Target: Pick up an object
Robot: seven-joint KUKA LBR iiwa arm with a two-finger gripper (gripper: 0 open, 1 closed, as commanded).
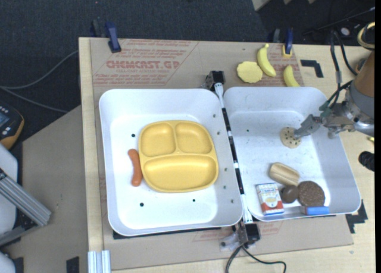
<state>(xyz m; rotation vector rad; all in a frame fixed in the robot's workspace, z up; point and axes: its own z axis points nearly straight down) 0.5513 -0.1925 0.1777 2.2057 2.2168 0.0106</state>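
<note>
My gripper (318,129) hangs over the right bin (339,165), near its right wall, and is open with nothing between its fingers. Its left fingertip (302,129) is just right of a small round cookie (290,138) lying on the bin floor. Toward the bin's front lie a tan bread roll (284,173), a small red and white carton (271,198), a little brown ball (289,194), a round brown patty (311,193) and a blue piece (317,210). The left bin (116,147) holds a yellow divided plate (177,156) and an orange sausage (136,166).
On the bench behind the right bin lie two toy bananas (266,60) (290,76) and a yellow round piece (249,72). Blue clamps (111,37) (288,40) hold the board's far edge. Cables run at the right, beside the arm (364,96).
</note>
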